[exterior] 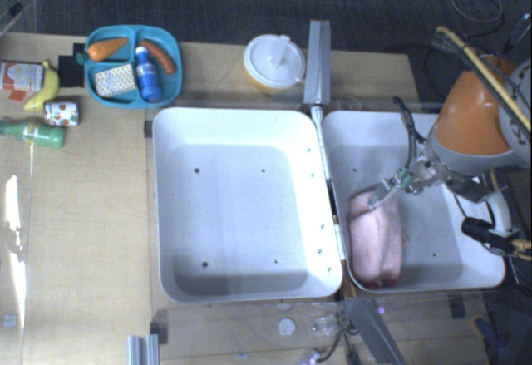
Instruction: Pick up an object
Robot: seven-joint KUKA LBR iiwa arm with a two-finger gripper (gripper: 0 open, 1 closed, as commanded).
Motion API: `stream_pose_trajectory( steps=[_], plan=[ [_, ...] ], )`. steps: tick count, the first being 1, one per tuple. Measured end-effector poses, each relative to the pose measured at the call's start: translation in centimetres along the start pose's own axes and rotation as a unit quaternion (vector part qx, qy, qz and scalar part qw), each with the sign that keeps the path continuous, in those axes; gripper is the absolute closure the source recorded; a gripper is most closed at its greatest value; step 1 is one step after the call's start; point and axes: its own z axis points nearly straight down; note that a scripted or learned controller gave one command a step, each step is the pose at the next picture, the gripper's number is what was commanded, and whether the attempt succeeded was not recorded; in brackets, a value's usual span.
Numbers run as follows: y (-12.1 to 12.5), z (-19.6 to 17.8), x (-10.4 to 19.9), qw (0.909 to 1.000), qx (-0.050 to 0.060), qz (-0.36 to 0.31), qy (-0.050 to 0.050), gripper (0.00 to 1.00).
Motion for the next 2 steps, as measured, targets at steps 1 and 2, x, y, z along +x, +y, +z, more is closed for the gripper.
stream_pose_trajectory(
  steps=[1, 2],
  plan=[
    [-0.9, 4.2, 1.9, 0.9999, -0.007, -0.011, -0.004, 0.0],
    [-0.6, 3.0, 1.9, 0.9999, -0.01, -0.012, -0.005, 1.0]
  ],
)
